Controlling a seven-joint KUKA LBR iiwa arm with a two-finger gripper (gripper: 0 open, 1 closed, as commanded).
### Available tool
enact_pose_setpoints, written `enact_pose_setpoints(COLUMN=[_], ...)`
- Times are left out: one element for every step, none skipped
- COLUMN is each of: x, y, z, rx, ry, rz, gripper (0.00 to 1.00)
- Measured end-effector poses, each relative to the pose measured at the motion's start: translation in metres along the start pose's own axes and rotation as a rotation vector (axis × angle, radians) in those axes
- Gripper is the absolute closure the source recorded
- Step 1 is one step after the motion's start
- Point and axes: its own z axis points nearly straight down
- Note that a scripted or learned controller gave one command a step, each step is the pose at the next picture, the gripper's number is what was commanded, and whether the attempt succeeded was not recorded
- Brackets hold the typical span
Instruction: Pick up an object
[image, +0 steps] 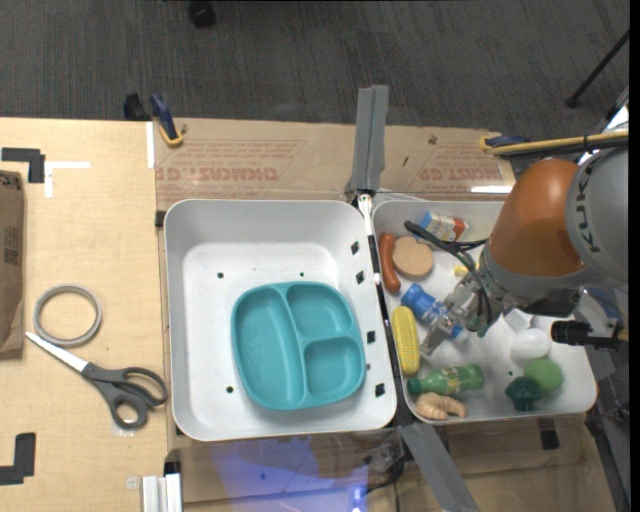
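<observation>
Tool (452, 322) low in right bin (572, 402), grip state unclear; best centred over blue toy (417, 300) before closing, clear of corn cob (405, 339).

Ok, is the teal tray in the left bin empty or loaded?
Empty. The teal tray lies flat in the left bin, and all three of its compartments show bare teal.

We count two white bins (190, 300), one teal divided plate (298, 345) inside the left one, and, left of that bin, one pair of scissors (105, 380) and one tape roll (67, 314).
</observation>
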Motion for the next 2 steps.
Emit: enact_pose_setpoints(x=[-0.0275,-0.0308], y=[0.0231,0.0272], z=[-0.0012,-0.0009], rx=[-0.003,-0.001], ry=[-0.004,-0.002], rz=[0.008,-0.053], gripper=[0.0,0.0])
